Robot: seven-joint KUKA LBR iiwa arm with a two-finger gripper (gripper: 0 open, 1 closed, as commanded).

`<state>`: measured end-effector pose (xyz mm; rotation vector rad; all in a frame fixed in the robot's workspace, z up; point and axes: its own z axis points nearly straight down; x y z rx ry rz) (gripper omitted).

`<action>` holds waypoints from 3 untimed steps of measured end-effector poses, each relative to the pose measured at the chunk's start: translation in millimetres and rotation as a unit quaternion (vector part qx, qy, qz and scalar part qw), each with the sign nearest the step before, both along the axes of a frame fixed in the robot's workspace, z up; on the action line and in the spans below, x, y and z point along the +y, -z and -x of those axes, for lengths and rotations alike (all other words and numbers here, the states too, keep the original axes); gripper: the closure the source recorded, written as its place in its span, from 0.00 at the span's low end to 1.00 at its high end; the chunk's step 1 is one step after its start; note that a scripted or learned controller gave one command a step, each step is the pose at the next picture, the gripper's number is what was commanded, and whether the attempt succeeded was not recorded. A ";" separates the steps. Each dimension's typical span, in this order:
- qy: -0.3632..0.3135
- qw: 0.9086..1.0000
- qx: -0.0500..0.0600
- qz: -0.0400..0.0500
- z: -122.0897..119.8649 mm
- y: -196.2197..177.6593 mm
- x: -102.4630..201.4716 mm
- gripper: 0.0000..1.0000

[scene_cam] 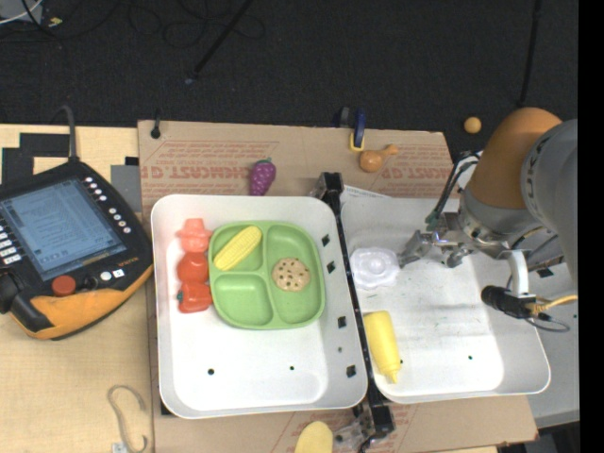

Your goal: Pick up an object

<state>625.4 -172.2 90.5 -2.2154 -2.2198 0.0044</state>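
My gripper [415,251] hangs low over the right bin [491,366], near its upper middle, reaching in from the right. Just to its left, a clear round lidded cup [375,267] rests on the bin floor, a short gap away from the gripper. A yellow mustard bottle [382,344] lies near the bin's lower left corner. The left bin [245,376] holds a green divided plate [247,302] with a corn cob [236,246] and a cookie [291,274] on it. Red and orange toy pieces [193,267] lie beside the plate's left edge.
A purple grape bunch [262,176], an orange pear-shaped toy [376,158] and a blue clamp [358,130] sit on the cardboard behind the bins. A teach pendant [66,243] lies at the left. A yellow object [314,436] sits below the bins.
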 end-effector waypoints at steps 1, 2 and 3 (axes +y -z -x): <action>0.001 1.000 -0.002 0.000 -1.1 -13.7 -0.9 1.00; 0.002 1.000 -0.005 0.001 -4.4 -76.9 -2.7 1.00; 0.001 1.000 -0.005 0.001 -14.2 -125.4 -3.8 1.00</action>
